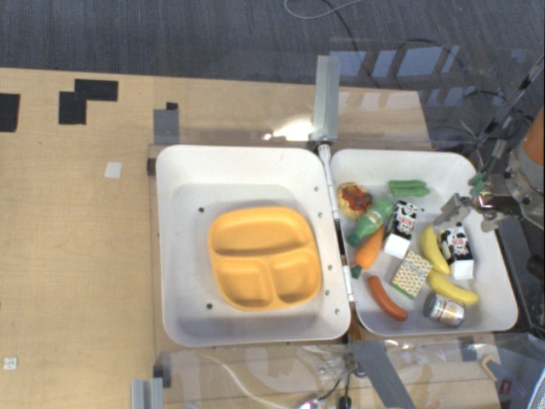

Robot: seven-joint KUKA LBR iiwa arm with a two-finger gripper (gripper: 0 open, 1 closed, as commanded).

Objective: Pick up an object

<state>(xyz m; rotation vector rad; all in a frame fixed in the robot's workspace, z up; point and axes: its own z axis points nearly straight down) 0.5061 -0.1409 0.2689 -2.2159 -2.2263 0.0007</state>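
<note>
The right bin (pixel 498 309) holds a jumble of toy food. At the back lies a green pepper (pixel 409 187); a red and yellow piece (pixel 354 198) sits near the divider. A green bottle (pixel 372 220) and a carrot (pixel 370 247) lie by the bin's left wall. Two cow-patterned cartons (pixel 402 227) (pixel 460 251) sit mid-bin, with two bananas (pixel 433 250) (pixel 453 290) beside the right one. Toward the front are a sausage (pixel 387 298), a checked packet (pixel 412 273) and a can (pixel 444 311). My gripper (pixel 460 204) hangs over the bin's right side, just above the right-hand carton, with nothing seen held.
The left bin (pixel 183 186) carries an orange divided plate (pixel 258 256). A raised divider (pixel 336 228) separates the two bins. A metal post (pixel 325 92) stands behind them. The arm (pixel 519 190) enters over the right bin's right rim.
</note>
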